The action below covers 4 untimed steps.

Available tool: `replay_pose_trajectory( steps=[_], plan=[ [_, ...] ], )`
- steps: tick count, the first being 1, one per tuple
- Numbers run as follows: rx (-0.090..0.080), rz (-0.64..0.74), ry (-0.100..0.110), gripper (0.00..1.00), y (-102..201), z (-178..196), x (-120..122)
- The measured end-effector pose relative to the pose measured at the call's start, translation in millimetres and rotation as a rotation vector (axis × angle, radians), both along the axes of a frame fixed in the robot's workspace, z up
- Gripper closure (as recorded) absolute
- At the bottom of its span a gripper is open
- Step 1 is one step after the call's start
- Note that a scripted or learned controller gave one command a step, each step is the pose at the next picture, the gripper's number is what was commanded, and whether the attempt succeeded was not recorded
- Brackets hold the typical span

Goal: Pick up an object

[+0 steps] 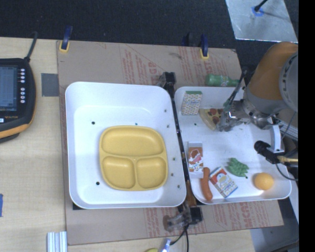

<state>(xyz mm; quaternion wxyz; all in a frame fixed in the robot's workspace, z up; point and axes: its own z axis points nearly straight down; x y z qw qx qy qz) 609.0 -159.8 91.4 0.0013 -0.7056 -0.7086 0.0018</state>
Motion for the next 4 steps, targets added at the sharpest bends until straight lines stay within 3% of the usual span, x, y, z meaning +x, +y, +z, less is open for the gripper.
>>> replay_pose_trajectory(
  steps=[1, 2, 3, 4],
  plan=[
    [0.0, 0.0, -0.001, 0.0, -0.2, 0.3, 0.2],
    [0.001, -0.001, -0.002, 0.0, 28.3, 0.8, 47.5],
    [0.001, -0.002, -0.001, 0.0, -49.9, 0.5, 16.7],
    [0.0, 0.001, -0.003, 0.0, 13.1, 0.9, 47.7]
  ],
)
